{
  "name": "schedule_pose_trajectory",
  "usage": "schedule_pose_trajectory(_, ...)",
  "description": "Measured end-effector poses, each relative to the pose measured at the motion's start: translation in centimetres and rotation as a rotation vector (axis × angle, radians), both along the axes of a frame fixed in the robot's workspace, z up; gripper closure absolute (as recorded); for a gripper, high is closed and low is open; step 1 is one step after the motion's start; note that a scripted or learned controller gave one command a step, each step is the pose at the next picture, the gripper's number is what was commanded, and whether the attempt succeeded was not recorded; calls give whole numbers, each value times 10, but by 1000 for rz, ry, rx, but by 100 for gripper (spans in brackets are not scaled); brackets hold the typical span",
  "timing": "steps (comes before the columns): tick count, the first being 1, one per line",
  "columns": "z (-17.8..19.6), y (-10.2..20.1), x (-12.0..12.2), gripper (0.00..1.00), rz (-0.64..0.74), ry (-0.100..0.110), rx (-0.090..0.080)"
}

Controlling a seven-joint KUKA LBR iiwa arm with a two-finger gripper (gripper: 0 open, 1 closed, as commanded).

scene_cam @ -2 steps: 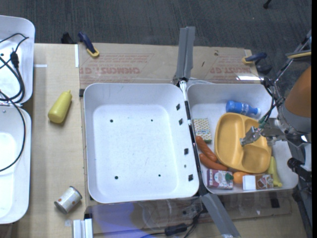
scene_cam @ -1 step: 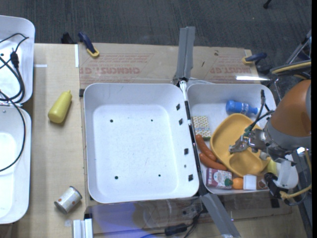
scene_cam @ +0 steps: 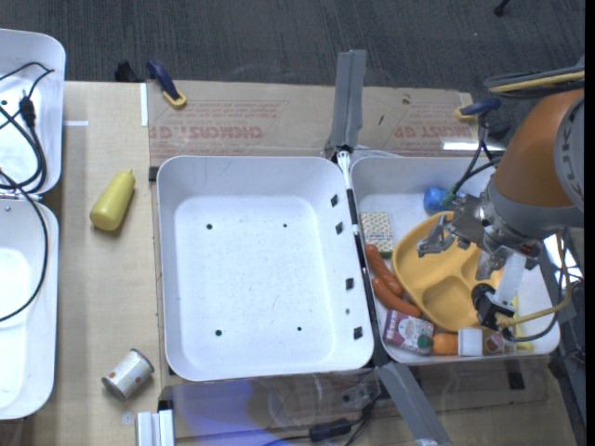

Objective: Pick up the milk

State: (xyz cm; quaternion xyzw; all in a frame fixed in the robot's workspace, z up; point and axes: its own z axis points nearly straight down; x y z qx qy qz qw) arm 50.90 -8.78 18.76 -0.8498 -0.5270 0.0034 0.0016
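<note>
The milk [scene_cam: 406, 328] looks like a small dark red and white carton lying flat at the front of the right bin [scene_cam: 409, 170], beside two orange sausages [scene_cam: 390, 282]. A yellow divided dish [scene_cam: 446, 295] leans across the bin's middle. My gripper [scene_cam: 462, 254] hangs over that dish, up and to the right of the carton and apart from it. Its fingers [scene_cam: 434, 242] are spread open and hold nothing. The arm hides the bin's right side.
A patterned small box [scene_cam: 376, 226] and a blue object [scene_cam: 435, 198] lie toward the bin's back, and a white item [scene_cam: 469, 342] at its front right. The left bin [scene_cam: 167, 249] adjoins. A mustard bottle [scene_cam: 112, 202] and a can [scene_cam: 127, 373] lie on the bench.
</note>
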Motion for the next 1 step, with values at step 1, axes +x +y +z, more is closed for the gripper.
schedule_pose_trajectory(1, -94, -15, -24, 0, -183, 1, 1)
